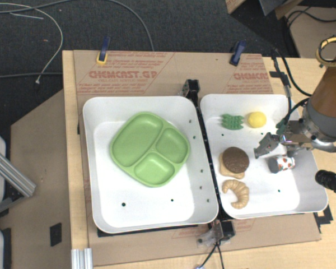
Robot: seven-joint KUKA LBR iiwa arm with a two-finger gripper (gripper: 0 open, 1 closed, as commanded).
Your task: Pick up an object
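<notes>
Progress is judged early: nothing is seen lifted. On the table, the left bin carries a green divided plate. In the right bin lie a brown patty, a croissant, a green toy, a yellow ball and a small red-and-white object. The hand hangs just above that last object with fingers apart, nothing clamped; grasp and lift remain outstanding.

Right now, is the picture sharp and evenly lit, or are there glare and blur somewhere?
In the camera view, light is soft and even; the green plate and croissant look sharp with faint shadows. The white bins are bright, a little washed out, with no hard glare. The gripper is slightly blurred, so its fine detail is hard to read.
</notes>
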